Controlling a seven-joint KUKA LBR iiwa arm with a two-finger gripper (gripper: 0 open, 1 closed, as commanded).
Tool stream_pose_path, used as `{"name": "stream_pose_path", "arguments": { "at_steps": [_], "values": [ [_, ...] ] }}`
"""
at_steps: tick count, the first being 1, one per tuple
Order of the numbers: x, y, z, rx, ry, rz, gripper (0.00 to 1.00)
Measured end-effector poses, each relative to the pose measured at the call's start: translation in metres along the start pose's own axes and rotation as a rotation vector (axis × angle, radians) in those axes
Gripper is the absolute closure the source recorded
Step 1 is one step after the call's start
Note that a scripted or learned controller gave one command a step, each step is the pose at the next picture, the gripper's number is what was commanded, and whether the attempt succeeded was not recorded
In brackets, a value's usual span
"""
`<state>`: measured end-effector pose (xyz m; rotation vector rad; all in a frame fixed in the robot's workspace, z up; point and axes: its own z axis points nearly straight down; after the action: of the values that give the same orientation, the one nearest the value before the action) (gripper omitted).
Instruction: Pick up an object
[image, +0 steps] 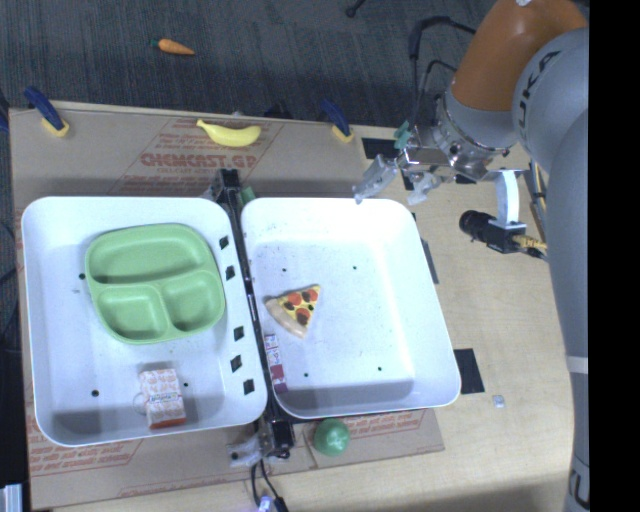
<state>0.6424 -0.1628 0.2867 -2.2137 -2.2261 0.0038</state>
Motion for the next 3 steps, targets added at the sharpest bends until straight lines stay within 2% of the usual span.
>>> {"name": "stream_pose_path", "arguments": {
  "at_steps": [1,2,3],
  "values": [
    [-0.01,-0.008,0.172,0.006,0.001,0.0,0.0],
    [-0.049,0.01,0.093,-0.004,-0.001,0.002,0.0],
    [-0.01,-0.061,0.195,0.002,0.001,0.0,0.0]
  ]
}}
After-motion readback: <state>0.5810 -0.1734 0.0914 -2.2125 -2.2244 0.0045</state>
